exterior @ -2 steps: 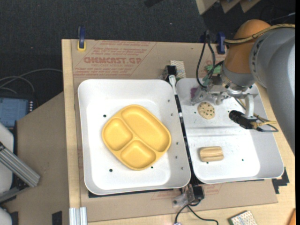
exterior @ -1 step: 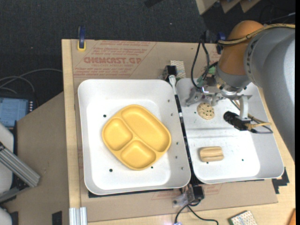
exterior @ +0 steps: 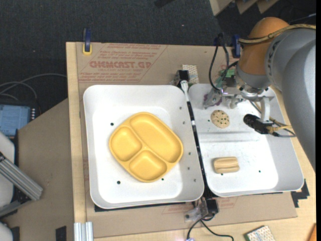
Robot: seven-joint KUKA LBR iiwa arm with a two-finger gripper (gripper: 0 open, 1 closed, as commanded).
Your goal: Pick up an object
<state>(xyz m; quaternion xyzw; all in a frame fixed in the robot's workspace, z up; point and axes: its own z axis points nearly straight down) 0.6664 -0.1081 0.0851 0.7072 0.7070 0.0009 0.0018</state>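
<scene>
At the near end of the right bin (exterior: 281, 177), a tan bun (exterior: 225, 164) lies flat on its long side, apart from the walls. Across the shared wall, the left bin (exterior: 100, 114) holds a yellow plate (exterior: 145, 145) with three compartments (two smaller, one larger), set at an angle near the bin's middle. Farther back in the right bin, a round cookie (exterior: 219, 118) with dark specks lies by itself, well apart from the bun. Just beyond the cookie, at the bin's far end, is the hand (exterior: 223, 100); nothing is seen held in it, and whether it is wide or narrow cannot be told. The grey arm (exterior: 296, 59) reaches in from the right. Both bins rest on a brown bench (exterior: 125, 59).
</scene>
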